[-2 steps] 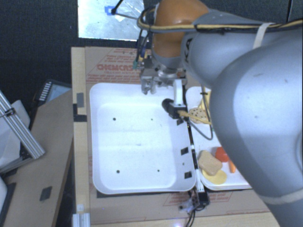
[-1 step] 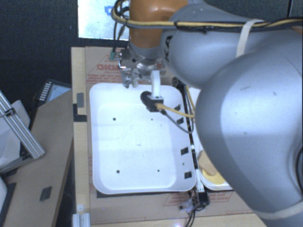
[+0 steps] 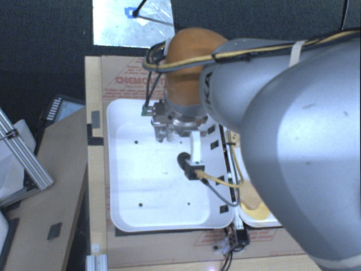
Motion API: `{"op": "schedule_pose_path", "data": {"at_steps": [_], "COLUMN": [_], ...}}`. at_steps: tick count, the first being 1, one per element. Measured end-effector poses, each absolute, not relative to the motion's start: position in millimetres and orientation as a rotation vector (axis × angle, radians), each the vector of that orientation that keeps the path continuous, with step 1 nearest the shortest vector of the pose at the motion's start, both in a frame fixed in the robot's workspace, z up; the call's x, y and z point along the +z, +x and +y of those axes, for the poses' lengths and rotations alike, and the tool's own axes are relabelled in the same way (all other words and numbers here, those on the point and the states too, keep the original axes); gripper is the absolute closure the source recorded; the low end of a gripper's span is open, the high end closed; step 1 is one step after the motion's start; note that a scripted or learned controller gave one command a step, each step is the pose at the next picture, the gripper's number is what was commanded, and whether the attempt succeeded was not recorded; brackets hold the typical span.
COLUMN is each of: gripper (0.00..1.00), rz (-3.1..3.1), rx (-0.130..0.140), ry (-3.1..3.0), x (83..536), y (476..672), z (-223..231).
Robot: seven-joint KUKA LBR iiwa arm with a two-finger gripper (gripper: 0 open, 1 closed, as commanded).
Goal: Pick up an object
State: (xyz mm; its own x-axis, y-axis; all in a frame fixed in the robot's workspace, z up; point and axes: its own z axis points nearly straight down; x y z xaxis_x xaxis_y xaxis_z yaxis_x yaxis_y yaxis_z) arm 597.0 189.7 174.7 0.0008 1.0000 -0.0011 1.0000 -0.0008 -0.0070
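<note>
Arm (image 3: 282, 129) bends down over left bin (image 3: 130, 208).

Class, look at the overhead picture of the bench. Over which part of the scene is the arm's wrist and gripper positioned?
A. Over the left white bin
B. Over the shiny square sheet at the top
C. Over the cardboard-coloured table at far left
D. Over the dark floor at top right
A: the gripper, below the orange band, hangs over the upper right part of the left white bin, well away from the shiny sheet above.
</note>
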Motion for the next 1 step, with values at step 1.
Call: {"op": "schedule_pose_path", "data": {"at_steps": [1], "gripper": [1.0], "rz": [-2.23], "rx": [-0.009], "ry": [-2.215], "x": [194.3], "y": [630.0], "z": [232.2]}}
